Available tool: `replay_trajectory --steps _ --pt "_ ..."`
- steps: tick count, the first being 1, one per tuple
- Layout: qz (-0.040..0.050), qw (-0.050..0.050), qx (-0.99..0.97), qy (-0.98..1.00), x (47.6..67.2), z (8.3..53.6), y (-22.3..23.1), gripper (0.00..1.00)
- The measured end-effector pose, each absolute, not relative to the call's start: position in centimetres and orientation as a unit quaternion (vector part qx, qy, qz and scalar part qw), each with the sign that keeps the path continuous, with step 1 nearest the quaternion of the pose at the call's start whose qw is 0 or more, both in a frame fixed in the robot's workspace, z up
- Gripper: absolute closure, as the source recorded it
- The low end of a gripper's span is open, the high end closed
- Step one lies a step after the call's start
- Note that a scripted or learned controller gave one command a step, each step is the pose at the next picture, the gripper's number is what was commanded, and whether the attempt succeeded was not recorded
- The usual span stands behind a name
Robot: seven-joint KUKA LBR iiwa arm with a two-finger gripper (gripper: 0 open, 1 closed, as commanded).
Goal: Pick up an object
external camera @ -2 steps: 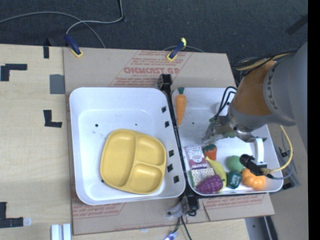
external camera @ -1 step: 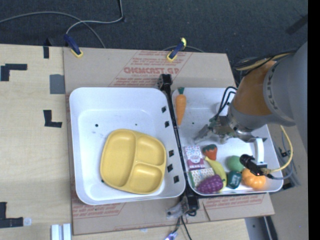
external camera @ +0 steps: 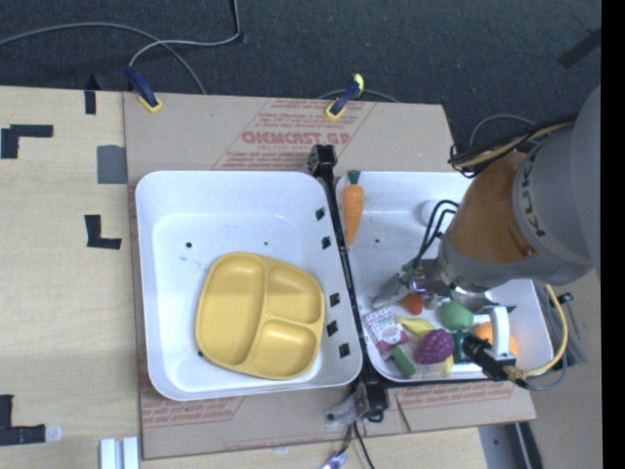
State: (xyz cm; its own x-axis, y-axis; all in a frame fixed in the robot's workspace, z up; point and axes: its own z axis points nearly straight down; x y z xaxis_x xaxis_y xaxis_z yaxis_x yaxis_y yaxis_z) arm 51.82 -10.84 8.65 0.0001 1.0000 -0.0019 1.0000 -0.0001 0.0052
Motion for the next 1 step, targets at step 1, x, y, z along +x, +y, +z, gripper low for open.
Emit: replay_trajectory --steps 1 --pt "0.0014 0.004 0.707 0.707 51.89 9.64 -10.88 1.0"
